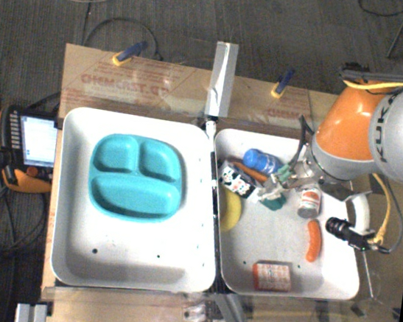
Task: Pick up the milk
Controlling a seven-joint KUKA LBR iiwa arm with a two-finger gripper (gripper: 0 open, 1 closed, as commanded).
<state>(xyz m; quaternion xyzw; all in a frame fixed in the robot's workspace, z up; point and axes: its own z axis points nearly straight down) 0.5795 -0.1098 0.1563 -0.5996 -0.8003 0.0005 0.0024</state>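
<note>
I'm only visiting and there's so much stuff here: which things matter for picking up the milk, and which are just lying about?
For the job:
milk carton
gripper
right bin

Just lying about:
blue can
banana
sausage
small tin
brown box
teal tray
left bin

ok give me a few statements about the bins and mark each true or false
1. The teal tray lies in the left bin. True.
2. The hot dog lies in the left bin. False: it is in the right bin, near its right side.
3. The hand is over the right bin, near the blue can. True.
4. The banana sits on the tray. False: it is in the right bin, by its left wall.
5. The brown box lies near the right bin's front edge. True.
</note>
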